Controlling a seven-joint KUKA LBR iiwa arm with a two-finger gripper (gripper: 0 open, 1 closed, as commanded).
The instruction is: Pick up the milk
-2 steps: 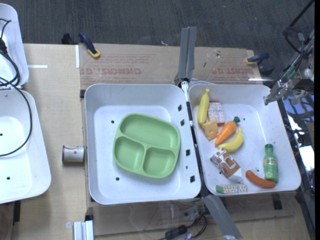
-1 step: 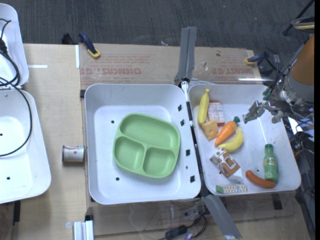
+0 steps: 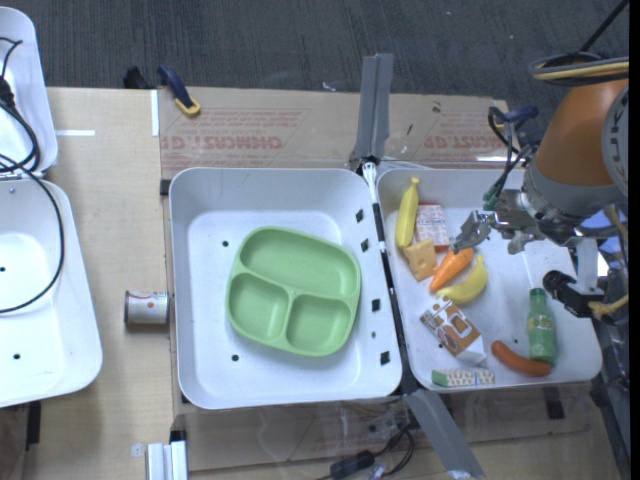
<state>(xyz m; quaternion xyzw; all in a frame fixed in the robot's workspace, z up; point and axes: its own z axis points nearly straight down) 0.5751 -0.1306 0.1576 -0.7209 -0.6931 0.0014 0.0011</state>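
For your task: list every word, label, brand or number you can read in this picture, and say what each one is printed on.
Red print on the cardboard behind the bins: mirrored and blurred, not readable for certain.
Milk carton: print too small to read.
Flat packet at the bin's front edge: too blurred.
Green bottle label: unreadable.

- The divided plate point(image 3: 294, 291) lies in the left bin point(image 3: 190, 268).
- The right bin point(image 3: 560, 373) holds the milk carton point(image 3: 451, 326), with two bananas point(image 3: 406, 212) behind it and a bottle point(image 3: 541, 324) to its right.
- A sausage point(image 3: 519, 359) lies just before the bottle.
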